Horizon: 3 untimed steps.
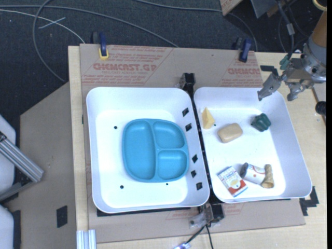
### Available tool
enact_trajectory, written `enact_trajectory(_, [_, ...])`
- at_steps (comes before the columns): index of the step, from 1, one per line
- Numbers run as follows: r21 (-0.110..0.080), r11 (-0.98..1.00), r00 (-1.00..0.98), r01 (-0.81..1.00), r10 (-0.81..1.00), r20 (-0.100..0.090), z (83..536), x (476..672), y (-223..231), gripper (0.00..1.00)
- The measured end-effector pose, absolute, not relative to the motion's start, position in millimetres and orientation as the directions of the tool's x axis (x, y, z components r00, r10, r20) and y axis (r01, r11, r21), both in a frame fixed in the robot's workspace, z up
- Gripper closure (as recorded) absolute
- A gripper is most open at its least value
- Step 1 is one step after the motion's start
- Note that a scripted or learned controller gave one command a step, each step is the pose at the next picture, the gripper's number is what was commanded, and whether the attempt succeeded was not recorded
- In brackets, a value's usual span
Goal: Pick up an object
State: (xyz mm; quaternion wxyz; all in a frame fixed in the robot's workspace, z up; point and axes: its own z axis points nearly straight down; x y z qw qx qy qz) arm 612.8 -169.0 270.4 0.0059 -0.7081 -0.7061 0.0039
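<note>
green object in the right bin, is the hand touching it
Apart. The camera view shows the hand open above the bin's far rim, with bare white bin floor between it and the green object.

The bench (pixel 78 139) bears two white bins (pixel 104 139) side by side.

Grey two-finger gripper (pixel 280 88) hung over far right corner of right shallow white plastic bin (pixel 295 139), fingers spread, nothing between them. Right bin held pale yellow wedge (pixel 207 118) near left wall, tan oval bun-like piece (pixel 230 133) beside it, dark green lump (pixel 261 122) toward right wall, small red-and-white carton (pixel 231 180) and white-and-tan cylindrical item (pixel 257 174) along near edge. Left shallow white bin (pixel 104 191) carried blue three-compartment plastic tray (pixel 154 150), centred.
</note>
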Motion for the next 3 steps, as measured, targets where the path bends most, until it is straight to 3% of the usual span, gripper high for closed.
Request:
enact_trajectory(1, [0.0,0.0,0.0,1.0,1.0,0.0,278.7,614.8,-168.5,0.0])
enact_trajectory(3, [-0.004,0.001,-0.001,1.0,1.0,0.002,173.8,613.6,-156.7,0.0])
